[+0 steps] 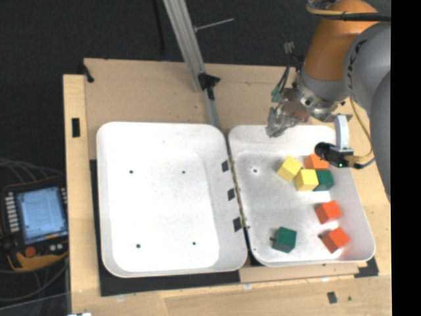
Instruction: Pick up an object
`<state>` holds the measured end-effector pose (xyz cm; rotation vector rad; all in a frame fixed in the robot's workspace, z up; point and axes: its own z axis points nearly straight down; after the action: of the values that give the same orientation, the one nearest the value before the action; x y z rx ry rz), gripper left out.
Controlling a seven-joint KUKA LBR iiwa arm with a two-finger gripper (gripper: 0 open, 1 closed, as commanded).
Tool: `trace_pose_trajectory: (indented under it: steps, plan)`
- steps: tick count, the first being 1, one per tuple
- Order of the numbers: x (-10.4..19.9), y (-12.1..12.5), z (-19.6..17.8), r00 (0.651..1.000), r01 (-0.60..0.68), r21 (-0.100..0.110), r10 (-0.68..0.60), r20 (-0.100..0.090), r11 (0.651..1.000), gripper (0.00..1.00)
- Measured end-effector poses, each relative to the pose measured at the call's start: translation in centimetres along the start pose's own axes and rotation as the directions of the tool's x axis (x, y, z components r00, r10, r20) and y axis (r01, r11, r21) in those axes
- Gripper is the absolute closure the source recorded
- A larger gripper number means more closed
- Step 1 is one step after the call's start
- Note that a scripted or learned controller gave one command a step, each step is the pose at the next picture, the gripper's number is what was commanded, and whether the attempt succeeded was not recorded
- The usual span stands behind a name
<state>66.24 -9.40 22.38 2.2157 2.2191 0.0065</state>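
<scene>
A handheld control pendant with a lit blue screen, its writing too small to read, lies left of two shallow white plastic bins, the right bin holding yellow, orange and green cubes, while the grey two-finger gripper hovers above its far edge, fingers seemingly together, gripping nothing.

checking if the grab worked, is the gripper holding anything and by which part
Nothing is held. The gripper hangs over the right bin's far edge, apart from the blocks.

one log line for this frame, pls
gripper: above right bin's far edge, nothing seen held | blocks: seven in right bin | left bin: no blocks
</scene>
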Motion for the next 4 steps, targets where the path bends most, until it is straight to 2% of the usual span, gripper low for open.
trace_pose_trajectory:
  steps: [1, 2, 3, 4]
  plan:
    - [-0.2, 0.2, -5.5, 1.000, 0.001, -0.001, -0.001, 0.000, 1.000, 1.00]
    - [4.3, -2.4, -3.7, 1.000, 0.003, 0.009, -0.003, 0.000, 1.000, 1.00]
    - [8.5, -4.4, -3.8, 1.000, 0.005, 0.007, -0.004, -0.002, 1.000, 1.00]
    - [12.4, -7.7, -3.9, 1.000, 0.004, 0.008, -0.004, -0.002, 1.000, 1.00]
